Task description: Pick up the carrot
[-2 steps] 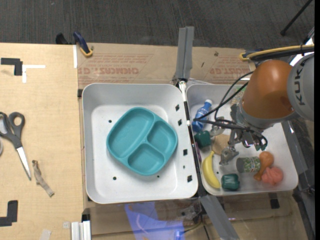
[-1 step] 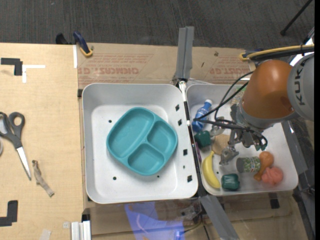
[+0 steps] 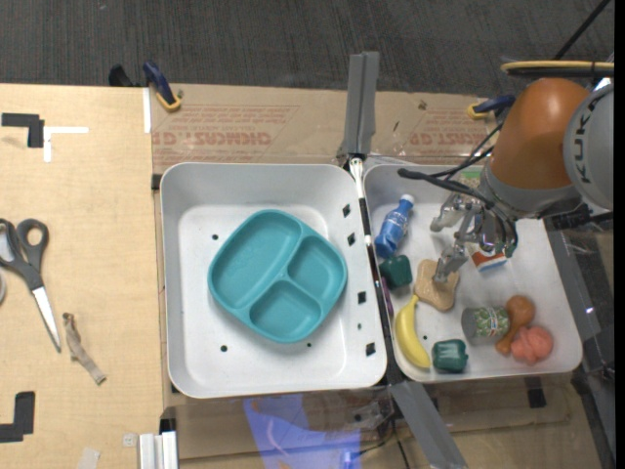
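Note:
The carrot (image 3: 519, 313) is an orange piece lying near the front right of the right bin (image 3: 566, 291), partly hidden behind a grey-green can (image 3: 485, 322) and touching a pink lump (image 3: 533, 345). My gripper (image 3: 450, 265) hangs over the middle of that bin, just above a tan bread-like piece (image 3: 435, 288). It is to the left of the carrot and a little farther back, clearly apart from it. Nothing shows held in the gripper.
The right bin also holds a blue bottle (image 3: 394, 225), a dark green block (image 3: 396, 272), a banana (image 3: 411, 335), a green pepper (image 3: 449, 356) and a red-white-blue item (image 3: 491, 255). A teal divided plate (image 3: 278, 275) lies in the left bin (image 3: 181, 281). Scissors (image 3: 32, 267) lie on the bench at left.

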You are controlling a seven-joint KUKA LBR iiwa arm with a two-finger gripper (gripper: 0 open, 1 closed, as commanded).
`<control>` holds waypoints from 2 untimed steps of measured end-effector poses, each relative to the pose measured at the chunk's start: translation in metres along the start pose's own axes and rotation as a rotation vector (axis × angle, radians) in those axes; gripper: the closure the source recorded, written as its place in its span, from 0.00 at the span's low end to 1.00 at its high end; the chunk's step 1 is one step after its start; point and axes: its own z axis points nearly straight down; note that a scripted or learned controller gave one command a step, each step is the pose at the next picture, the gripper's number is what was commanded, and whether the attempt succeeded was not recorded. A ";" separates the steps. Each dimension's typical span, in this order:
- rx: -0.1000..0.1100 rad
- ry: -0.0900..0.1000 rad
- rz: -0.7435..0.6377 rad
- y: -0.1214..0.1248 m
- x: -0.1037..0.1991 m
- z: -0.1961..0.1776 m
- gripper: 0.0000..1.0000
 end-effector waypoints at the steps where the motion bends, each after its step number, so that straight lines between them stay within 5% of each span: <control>1: 0.000 -0.004 -0.003 0.001 -0.001 -0.011 1.00; 2: -0.001 0.000 -0.378 0.019 -0.028 -0.181 1.00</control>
